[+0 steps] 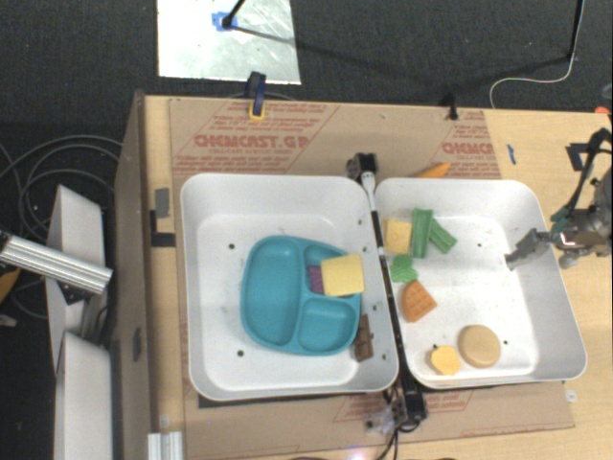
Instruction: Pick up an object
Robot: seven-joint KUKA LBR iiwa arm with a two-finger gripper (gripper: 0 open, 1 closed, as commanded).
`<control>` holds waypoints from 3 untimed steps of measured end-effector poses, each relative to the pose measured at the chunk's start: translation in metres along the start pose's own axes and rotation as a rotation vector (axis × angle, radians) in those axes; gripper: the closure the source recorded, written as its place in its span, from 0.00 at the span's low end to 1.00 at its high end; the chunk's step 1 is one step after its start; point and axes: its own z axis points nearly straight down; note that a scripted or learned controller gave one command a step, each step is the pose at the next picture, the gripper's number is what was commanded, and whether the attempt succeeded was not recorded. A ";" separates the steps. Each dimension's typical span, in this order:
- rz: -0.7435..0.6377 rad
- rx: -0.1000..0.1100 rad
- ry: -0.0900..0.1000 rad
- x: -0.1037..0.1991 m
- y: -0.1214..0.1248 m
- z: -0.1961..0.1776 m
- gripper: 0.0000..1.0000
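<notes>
Lying nearest the camera, along the front of the right bin (551,286), a small yellow piece (444,359) and a tan round piece (480,345) are sitting side by side, below and to the left of my claw (525,249). I am hanging at the right rim of that bin, reaching in from the desk's (575,142) right side, and I am carrying nothing; whether my claw is spread or closed I cannot tell, since it is showing only as a dark shape against the white. Further left of me, well apart, an orange wedge (418,301) is resting near the divider, with a small green piece (403,268) just above it, then a yellow block (397,236) and two green sticks (431,233) leaning together. Beyond the divider, in the left bin (211,257), a teal tray (292,300) is holding a yellow sponge-like square (343,276). As I judge it, the picking is barely beginning: nothing is lifted, no object is chosen by contact, and the whole descent, closing and raising are remaining to be done.
</notes>
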 end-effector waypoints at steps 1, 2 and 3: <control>-0.001 0.009 0.005 0.047 -0.024 0.171 0.00; -0.003 -0.001 0.001 0.065 -0.004 0.169 0.00; -0.002 -0.004 -0.002 0.043 0.037 0.168 0.00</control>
